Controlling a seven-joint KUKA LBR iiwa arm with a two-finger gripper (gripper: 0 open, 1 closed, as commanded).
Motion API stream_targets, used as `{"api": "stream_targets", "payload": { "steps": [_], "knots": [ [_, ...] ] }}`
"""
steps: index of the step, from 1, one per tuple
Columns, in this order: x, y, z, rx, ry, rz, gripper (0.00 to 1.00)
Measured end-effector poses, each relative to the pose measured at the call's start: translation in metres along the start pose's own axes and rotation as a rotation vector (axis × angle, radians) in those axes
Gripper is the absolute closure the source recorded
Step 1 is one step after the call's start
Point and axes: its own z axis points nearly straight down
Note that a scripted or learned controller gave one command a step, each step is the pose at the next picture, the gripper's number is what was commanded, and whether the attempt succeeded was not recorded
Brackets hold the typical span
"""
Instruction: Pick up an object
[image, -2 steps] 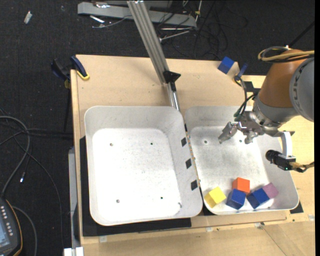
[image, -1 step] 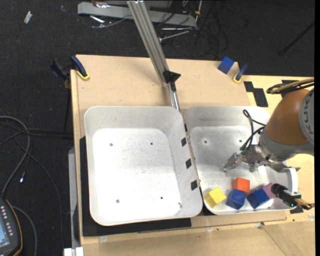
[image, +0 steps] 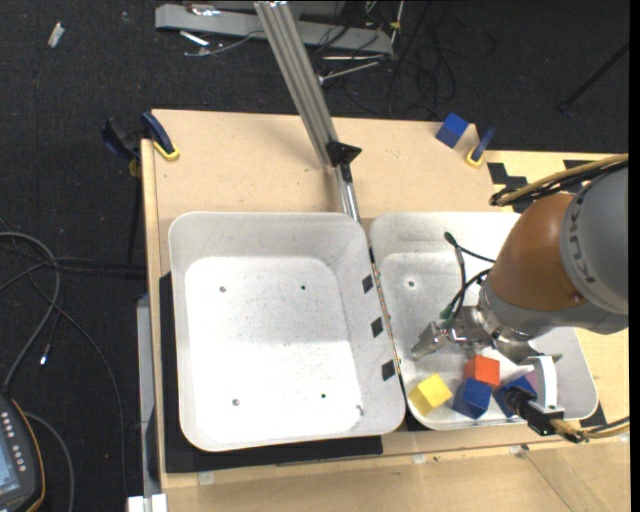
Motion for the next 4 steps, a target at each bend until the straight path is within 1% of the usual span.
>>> {"api": "stream_targets", "payload": {
  "steps": [1,2,3,4],
  "knots": [
    [-0.064,0.023,-0.023,-0.007,-0.008,0.011,0.00],
    [-0.006,0.003,0.001,-0.001,-0.002,0.001,0.00],
    [-0.068,0.003,0.000,-0.003,-0.008,0.012,0.00],
    [0.008,-0.019,-0.001,-0.010,-0.002,-0.002,0.00]
  ]
}}
